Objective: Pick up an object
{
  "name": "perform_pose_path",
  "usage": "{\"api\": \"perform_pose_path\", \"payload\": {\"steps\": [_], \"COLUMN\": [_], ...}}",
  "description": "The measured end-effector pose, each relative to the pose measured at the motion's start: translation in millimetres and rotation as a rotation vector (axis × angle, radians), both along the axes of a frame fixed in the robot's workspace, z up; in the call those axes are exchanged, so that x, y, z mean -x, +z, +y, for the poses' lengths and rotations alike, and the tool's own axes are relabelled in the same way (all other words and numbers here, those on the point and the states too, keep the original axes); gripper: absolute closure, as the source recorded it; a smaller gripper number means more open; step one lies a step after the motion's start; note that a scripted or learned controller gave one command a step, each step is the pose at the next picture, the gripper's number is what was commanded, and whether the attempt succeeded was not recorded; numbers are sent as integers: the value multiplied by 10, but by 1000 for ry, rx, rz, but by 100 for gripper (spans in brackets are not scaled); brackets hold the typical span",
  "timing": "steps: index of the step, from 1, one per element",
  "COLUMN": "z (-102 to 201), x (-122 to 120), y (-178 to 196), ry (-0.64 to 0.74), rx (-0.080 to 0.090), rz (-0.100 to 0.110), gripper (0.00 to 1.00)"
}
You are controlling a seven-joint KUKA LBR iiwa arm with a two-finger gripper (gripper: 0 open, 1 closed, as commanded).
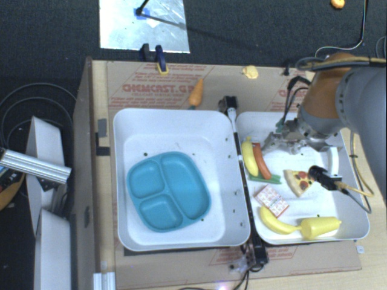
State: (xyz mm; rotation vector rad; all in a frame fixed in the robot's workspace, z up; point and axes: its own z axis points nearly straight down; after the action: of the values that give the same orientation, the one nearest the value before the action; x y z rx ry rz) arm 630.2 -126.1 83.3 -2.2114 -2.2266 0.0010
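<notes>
Far left of the frame: a silvery metal bar (33, 165) lying at a slant beside the bench. Upper left: a shiny foil sheet (143, 17) flat on the dark floor. Below it, a brown cardboard sheet (151, 83) under both bins, with a blue clamp (158, 56) on its top edge and an orange carrot toy (195, 93) lying just above the left bin (181, 132). Inside that bin, a blue divided plate (168, 189), lower left of the bin's middle, apart from the walls.

Right of centre, the right bin (311, 205), home to the things to pick. Along its left wall, a yellow banana (248, 156) touching a red sausage (261, 161) side by side. Lower, a red-and-white checked card (272, 200), then a second banana (275, 221) along the bottom edge, its end against a yellow bottle (320, 225). Mid-bin, a pizza slice (297, 181).

In the upper part of the right bin, the gripper (281, 141), low over the white floor, just right of the sausage's top end and above the pizza slice. Nothing seen between the jaws; too blurred to tell how wide they stand. Behind it, the grey arm (357, 95) reaching in from the right edge.

Top right corner: a small orange ball (337, 2) on the floor.
</notes>
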Motion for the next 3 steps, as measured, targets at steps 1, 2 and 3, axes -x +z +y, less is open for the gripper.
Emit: {"api": "perform_pose_path", "payload": {"steps": [1, 2, 3], "z": [-296, -723, -261], "x": [421, 49, -429], "y": [7, 22, 760], "ry": [-9, -7, 3], "rx": [3, 6, 3], "rz": [-1, -9, -15], "gripper": [0, 0, 0]}}
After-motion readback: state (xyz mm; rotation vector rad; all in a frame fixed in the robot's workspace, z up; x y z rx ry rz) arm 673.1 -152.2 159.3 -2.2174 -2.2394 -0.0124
